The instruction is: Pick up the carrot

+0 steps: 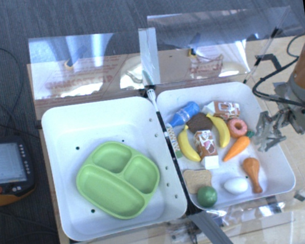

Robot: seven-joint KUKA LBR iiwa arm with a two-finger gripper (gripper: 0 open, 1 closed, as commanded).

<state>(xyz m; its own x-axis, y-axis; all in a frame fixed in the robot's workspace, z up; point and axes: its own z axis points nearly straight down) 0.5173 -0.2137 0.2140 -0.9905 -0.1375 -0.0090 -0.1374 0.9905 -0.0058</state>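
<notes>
Right now I see the carrot (236, 148) lying in the right bin (284, 175), donut (237, 128) just above it, tool (268, 133) beside the carrot, grip state unclear to me.

Orange carrot (236, 148) lying slantwise in the right bin, tip toward lower left.

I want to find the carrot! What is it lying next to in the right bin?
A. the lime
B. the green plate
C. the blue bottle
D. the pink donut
D: the carrot lies just below the pink donut in the right bin, its thick end up by it.
</notes>
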